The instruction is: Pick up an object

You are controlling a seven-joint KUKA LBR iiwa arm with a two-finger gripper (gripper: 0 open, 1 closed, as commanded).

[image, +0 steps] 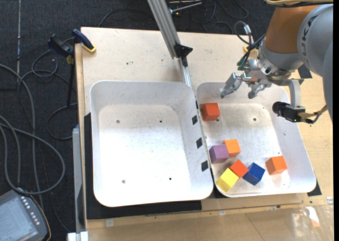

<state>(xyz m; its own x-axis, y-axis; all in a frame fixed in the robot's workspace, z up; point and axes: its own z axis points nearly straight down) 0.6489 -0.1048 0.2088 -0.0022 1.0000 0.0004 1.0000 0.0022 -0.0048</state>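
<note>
Camera view: right bin [296, 144] holds seven blocks: an orange-red cube [211, 111] near its back-left corner, then a purple cube [219, 153], orange cube [232, 147], red cube [239, 168], yellow cube [228, 179], blue cube [254, 173] and another orange block [276, 164] along its front edge. End effector [242, 87] open, holding nothing, above the bin's back edge. Left bin [100, 128] alongside. No readable writing.
</note>
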